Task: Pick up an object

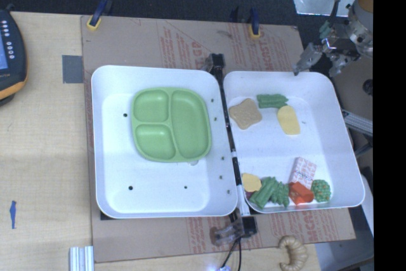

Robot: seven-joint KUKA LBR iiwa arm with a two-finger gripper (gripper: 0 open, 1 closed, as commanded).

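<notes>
Gripper (pixel 315 58) hangs empty over the right white bin's (pixel 342 130) far rim, fingers spread from what I see. I'd go for the yellow oval piece (pixel 289 119), lying apart beside the green bean pod (pixel 272 100) and tan toast slice (pixel 245 113), descending straight, straddling its narrow width.

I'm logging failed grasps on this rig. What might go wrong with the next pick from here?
The green beans, red piece and broccoli crowd the right bin's near corner, so the fingers may hit neighbours or the wall. The gripper sits outside the bin's far rim and might clip it on entry.
</notes>
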